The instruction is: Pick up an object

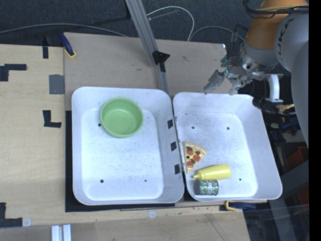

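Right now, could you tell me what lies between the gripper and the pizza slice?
Bare white floor of the right bin, in the camera view; the gripper hovers at its far rim, the pizza slice lies nearer.

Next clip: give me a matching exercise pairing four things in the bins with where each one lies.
Things:
1. green bowl
2. pizza slice
3. yellow bottle
4. small can

Places:
A. right bin, nearest its front rim
B. left bin, far part
C. right bin, lying just behind the can
D. right bin, near the left wall, behind the bottle

Pairs: 1-B, 2-D, 3-C, 4-A
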